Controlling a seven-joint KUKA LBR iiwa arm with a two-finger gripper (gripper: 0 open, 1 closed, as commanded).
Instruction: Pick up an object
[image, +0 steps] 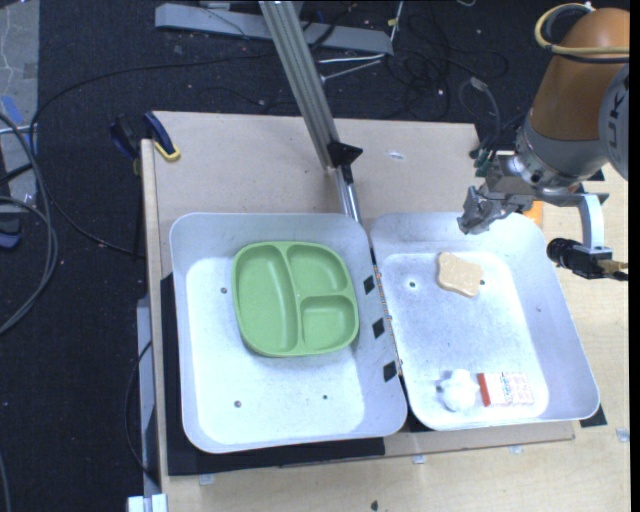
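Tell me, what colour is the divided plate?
Light green plate, clearest in the camera view.

the right bin (560, 330) has open floor in its middle, between the slice of bread (459, 274) near its far end and the white lump (458, 391) and small packet (510, 388) near its front edge.

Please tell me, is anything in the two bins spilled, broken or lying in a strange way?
Nothing stands out. The green divided plate lies flat in the left bin, slightly turned. In the right bin lie a tan bread-like piece, a small white object and a red-and-white packet. I see no spill or damage.
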